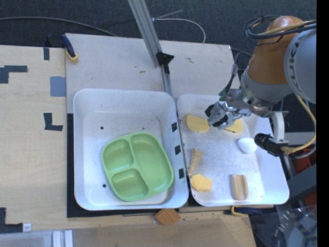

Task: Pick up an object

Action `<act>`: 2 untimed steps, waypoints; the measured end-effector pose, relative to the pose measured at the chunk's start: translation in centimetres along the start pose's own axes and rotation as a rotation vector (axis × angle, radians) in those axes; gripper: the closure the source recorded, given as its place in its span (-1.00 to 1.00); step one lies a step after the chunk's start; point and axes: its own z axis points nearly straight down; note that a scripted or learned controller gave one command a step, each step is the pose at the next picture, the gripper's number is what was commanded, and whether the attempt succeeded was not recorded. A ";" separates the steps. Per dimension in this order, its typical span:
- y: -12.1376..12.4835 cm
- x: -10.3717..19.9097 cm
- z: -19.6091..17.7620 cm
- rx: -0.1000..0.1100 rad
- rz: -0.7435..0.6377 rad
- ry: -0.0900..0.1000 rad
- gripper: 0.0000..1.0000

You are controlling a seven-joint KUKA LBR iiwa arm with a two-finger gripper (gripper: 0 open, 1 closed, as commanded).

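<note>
From my screen I see the arm (pixel 277 55) reaching in from the right, and its gripper (pixel 220 115) is down over the upper part of the right bin (pixel 267 194). I cannot tell how the gripper is set (the dark parts blur together at this angle), and nothing I can see sits between them.

Just left of the gripper lies a round yellow piece (pixel 197 123), close to the bin's left wall. Another yellow piece (pixel 235 126) peeks out just right of the gripper, partly hidden under it. A small white egg-shaped thing (pixel 247 145) rests near the right wall, beside a black fitting on the arm's cabling. Lower down I see a waffle cone (pixel 195 160) lying tilted near the divide, a lumpy yellow chunk (pixel 201 182) just below it, and a tan bread-like block (pixel 238 186) standing apart toward the lower right.

The left bin (pixel 87 107) holds a green divided tray (pixel 136 165), with three compartments, sitting toward its lower right corner. A brown waffle-patterned cookie (pixel 166 217) lies on the bench just outside the bins' front edge.
</note>
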 end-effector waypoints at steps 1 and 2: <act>1.8 5.1 -0.6 -0.002 -0.001 0.001 1.00; 3.7 9.4 -0.7 -0.002 0.000 0.000 1.00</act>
